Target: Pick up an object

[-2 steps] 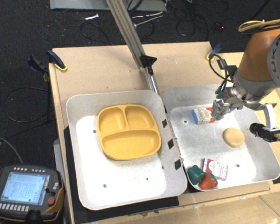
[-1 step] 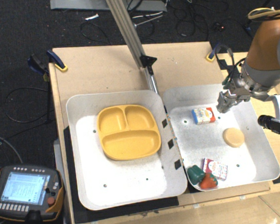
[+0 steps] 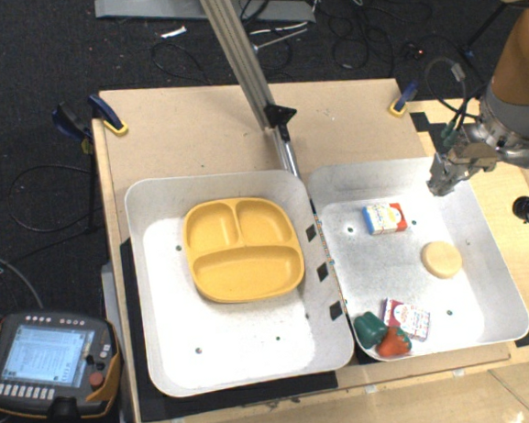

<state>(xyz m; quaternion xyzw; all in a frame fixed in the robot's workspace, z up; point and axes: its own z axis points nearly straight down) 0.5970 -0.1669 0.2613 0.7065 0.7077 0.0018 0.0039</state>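
hovering hand (image 3: 443,181) beside illegible small carton (image 3: 384,218)

A tan wooden bench (image 3: 193,134) stands on dark carpet (image 3: 21,52) strewn with black cables (image 3: 25,208) — a teach pendant (image 3: 48,363) lies lower left.

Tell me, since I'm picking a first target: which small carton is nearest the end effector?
The blue, white and orange carton, lying just below-left of the end effector; the pink carton sits at the bin's near edge.
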